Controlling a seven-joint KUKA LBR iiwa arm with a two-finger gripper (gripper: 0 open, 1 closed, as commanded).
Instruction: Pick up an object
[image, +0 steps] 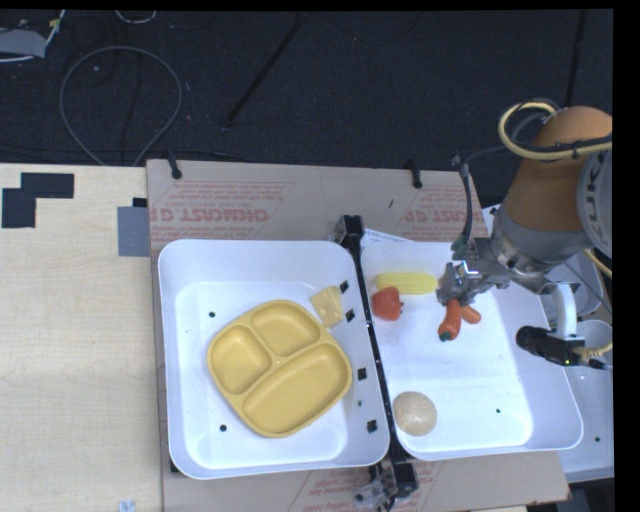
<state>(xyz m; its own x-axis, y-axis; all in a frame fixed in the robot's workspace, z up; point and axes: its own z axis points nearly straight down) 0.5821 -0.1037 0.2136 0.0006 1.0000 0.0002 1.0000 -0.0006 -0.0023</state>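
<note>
Holding a carrot (452, 320), the fingers (462, 292) hang over the right bin (500, 420) beside corn (405, 283).

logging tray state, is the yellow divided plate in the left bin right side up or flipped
Right side up: the yellow plate shows its three hollow compartments facing the camera.

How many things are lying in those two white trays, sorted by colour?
Yellow: 3, the divided plate, the cheese wedge, the corn cob
Orange: 1, the carrot
Red: 1, the tomato
Beige: 1, the round bun
Total: 6
</note>
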